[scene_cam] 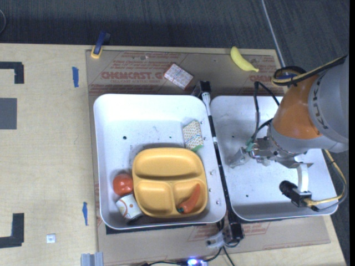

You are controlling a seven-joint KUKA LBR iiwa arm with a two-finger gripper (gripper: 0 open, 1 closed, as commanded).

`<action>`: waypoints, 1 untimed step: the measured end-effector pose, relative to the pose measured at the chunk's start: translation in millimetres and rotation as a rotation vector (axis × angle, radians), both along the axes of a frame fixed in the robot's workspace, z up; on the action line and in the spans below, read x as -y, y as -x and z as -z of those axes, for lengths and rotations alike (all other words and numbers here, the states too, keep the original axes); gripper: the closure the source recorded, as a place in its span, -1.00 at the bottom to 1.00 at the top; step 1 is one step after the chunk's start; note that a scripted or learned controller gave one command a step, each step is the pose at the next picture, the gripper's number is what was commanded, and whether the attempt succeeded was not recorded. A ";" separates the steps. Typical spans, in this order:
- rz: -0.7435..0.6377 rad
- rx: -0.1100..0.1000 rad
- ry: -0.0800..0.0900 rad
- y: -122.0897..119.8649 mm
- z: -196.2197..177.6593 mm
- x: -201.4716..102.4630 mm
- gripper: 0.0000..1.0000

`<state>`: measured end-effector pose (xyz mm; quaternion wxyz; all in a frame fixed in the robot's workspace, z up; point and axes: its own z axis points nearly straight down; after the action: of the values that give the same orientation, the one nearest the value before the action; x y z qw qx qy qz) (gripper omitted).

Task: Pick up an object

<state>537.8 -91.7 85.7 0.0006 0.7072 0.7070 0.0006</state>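
Gripper (239, 157) hangs low over the right bin (238, 198), near its left wall, and we cannot tell its state, since the wrist hides it. We see the arm (310, 118) reaching in from the right, its orange band just above the wrist. Objects lie in the left bin (111, 126): a yellow divided tray (166, 176) with an orange carrot-like piece (190, 200) in one compartment, a red tomato (122, 183) beside it, a small cup (128, 206), and a patterned packet (192, 133).
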 end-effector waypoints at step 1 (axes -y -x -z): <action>0.000 0.000 0.000 -5.3 0.0 6.2 -1.00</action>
<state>543.1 -97.9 85.7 0.0008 0.7071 0.7071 0.0007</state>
